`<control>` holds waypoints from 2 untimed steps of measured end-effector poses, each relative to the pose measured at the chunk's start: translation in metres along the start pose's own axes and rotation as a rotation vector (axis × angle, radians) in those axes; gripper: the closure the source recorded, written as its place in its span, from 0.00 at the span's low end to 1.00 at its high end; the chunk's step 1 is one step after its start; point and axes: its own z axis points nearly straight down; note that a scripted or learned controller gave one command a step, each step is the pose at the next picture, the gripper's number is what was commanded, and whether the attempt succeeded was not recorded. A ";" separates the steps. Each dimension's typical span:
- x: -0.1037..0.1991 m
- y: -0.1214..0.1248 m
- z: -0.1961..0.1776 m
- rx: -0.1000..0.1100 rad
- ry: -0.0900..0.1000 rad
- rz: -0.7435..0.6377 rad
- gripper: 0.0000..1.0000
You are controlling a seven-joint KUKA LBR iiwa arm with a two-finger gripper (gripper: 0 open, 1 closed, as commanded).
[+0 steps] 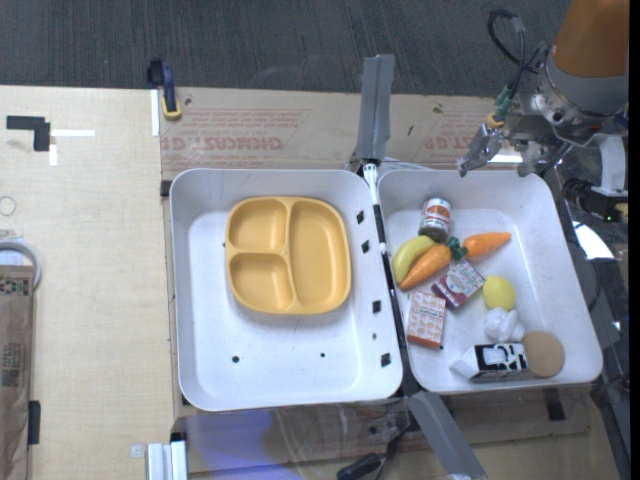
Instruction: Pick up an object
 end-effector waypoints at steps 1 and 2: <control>0.007 -0.035 0.112 0.002 0.000 -0.006 0.00; -0.062 -0.050 0.192 0.002 0.001 -0.107 0.00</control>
